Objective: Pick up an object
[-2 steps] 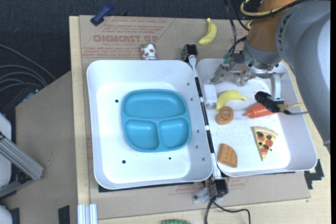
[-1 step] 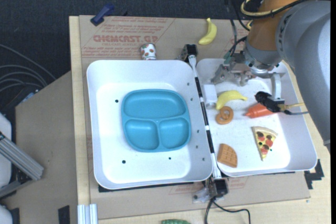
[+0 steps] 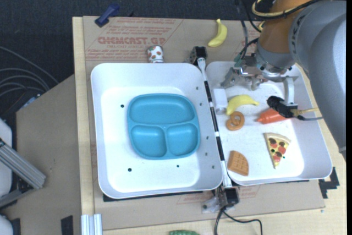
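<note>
Presently: claw (image 3: 248,75) at the far edge of the right bin (image 3: 316,159), fingers too indistinct to tell open from shut, nothing visibly held. Nearest item: yellow banana (image 3: 242,102), just nearward of the claw, long axis roughly left to right; pretzel (image 3: 235,121) and carrot (image 3: 269,116) lie beyond it.

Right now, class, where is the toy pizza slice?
The pizza slice lies in the right bin, toward its near right part, below the carrot and to the right of the waffle.
</note>
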